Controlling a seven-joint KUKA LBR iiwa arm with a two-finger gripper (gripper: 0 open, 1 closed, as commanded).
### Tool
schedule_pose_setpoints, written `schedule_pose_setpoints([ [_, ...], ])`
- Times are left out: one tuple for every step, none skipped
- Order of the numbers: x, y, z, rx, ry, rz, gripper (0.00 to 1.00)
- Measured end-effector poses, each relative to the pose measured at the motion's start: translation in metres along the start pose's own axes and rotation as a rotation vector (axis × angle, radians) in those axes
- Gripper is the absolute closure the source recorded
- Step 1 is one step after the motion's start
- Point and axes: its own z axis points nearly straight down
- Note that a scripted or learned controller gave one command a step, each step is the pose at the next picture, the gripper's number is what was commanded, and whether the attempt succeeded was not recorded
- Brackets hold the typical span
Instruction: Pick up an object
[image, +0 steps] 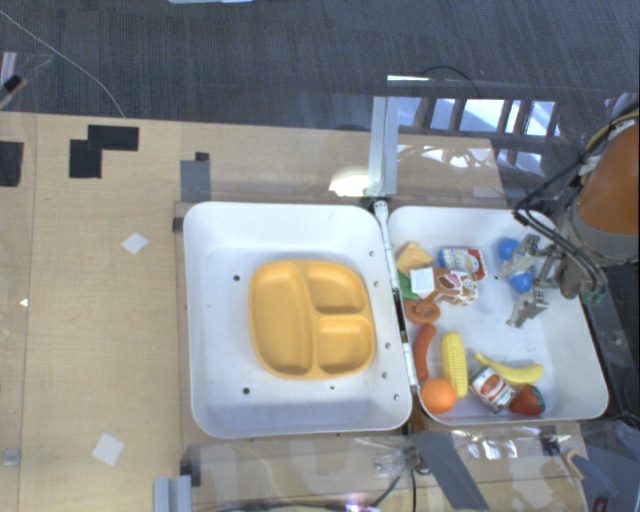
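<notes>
Toys for picking lie scattered in the right bin (590, 330), none chosen yet as far as I can judge. Nearest the arm is a blue piece (521, 282), small and rounded, just at 9 o'clock of the gripper (529, 310). Farther off, toward 7 o'clock of the gripper, a banana (512, 371) curves above a small can (489, 388) and a red fruit (529, 401); a corn cob (454, 362) and an orange (438, 396) sit beside the divider.

Jaws hang low over bare bin floor at the bin's 3 o'clock side, slightly parted and holding nothing, probably poised for a descent.

At 9 o'clock, the left bin (215, 300) carries a yellow divided tray (310, 318), both bins resting on the counter (90, 330).
</notes>
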Motion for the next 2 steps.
schedule_pose_setpoints([
  [-0.026,0.005,0.04,0.0,-0.003,0.027,0.0],
  [-0.02,0.008,0.021,-0.004,0.005,0.701,0.0],
])
